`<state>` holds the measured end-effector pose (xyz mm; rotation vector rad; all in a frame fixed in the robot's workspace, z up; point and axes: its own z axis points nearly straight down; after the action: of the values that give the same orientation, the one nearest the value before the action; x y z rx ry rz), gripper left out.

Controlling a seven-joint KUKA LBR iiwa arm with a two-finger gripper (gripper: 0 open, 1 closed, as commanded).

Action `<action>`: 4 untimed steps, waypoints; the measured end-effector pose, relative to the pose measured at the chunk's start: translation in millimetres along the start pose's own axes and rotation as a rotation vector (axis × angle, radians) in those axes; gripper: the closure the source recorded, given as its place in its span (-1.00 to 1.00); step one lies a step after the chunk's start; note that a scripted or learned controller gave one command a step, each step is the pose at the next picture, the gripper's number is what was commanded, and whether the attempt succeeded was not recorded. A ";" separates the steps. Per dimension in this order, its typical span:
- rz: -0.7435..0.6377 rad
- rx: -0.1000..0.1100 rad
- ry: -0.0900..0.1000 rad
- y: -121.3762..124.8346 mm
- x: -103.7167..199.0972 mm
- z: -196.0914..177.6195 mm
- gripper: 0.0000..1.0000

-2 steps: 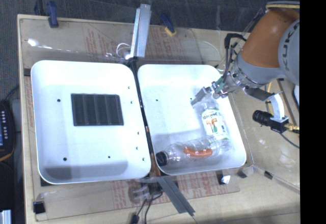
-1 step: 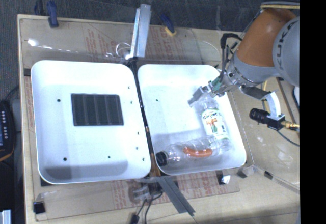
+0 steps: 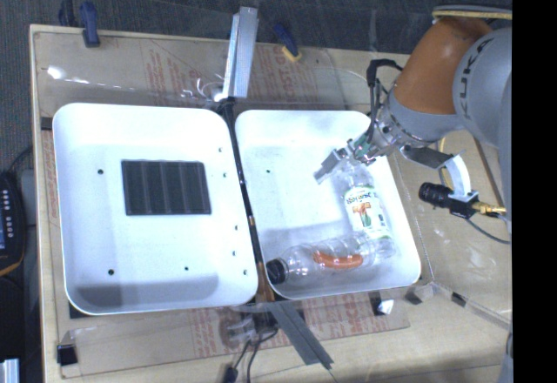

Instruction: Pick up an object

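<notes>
Clear plastic is what the right bin (image 3: 261, 198) holds: 2 bottles, seen from above on the surface (image 3: 452, 285). 1 bottle (image 3: 365, 211), labelled in white, green and orange, is laid along the bin's right wall, its long axis running from the far right toward the near right corner. The other bottle (image 3: 326, 258), black-capped with something orange inside, is laid across the near wall, cap toward the divider between the 2 bins. The 2 appear to touch at the near right corner.

The end effector (image 3: 352, 155) is lowered into the right bin at its far right side, directly at the upper end of the labelled bottle. That bottle is therefore stretched away from it toward the near edge of the bin, with the capped bottle further off in the same direction. Whether the end effector is released or clenched cannot be told; nothing is seen gripped. The labelled bottle is judged the likelier target, being closest.

A dark ribbed panel (image 3: 165, 187) is seen in the left bin (image 3: 78, 137).
</notes>
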<state>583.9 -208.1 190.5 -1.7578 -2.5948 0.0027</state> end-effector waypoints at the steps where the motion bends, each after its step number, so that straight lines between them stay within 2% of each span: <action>1: -0.032 0.000 0.001 2.8 -0.9 5.2 -1.00; 2: -0.081 0.000 0.000 2.8 -0.8 17.1 -1.00; 4: -0.072 0.000 0.001 2.4 -1.8 19.6 -1.00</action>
<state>586.7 -208.8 170.9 -1.6635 -2.6554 0.0018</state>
